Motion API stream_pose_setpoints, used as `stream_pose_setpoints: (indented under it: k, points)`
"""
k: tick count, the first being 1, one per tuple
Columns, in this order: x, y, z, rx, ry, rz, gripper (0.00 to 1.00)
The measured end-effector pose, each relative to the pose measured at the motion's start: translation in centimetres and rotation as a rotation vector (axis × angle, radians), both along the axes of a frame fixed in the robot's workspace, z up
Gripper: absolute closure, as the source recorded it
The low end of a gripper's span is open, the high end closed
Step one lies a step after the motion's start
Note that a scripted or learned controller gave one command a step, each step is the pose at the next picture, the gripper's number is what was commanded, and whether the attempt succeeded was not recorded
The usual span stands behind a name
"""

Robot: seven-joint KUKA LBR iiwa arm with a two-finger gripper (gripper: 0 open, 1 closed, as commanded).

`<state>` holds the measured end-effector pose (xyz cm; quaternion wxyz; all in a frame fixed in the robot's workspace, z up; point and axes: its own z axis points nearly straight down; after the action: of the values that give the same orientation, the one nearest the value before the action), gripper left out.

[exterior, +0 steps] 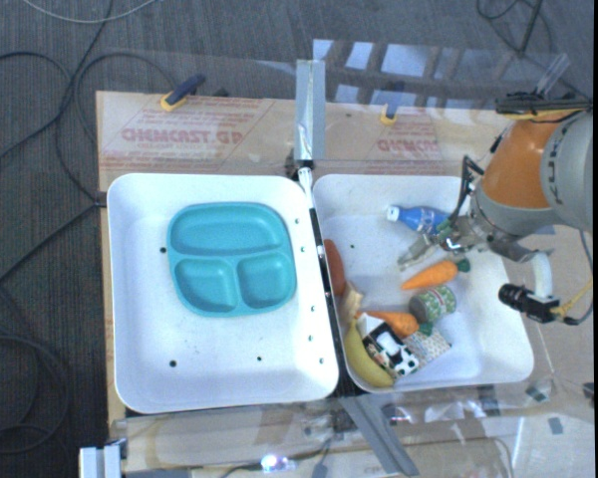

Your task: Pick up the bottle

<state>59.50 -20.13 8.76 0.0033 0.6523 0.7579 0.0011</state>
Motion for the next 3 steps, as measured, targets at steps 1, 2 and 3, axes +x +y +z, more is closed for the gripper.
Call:
stream_pose_setpoints:
  k: [1,2,3]
  points:
    - [6.7,-0.9,-0.1,0.016,0.048,0.106,0.0]
    - [5.5,-1.3,-0.1,0.002,0.017,0.326,0.0]
    - [5.7,-1.2,0.7,0.001,0.01,0.327,1.0]
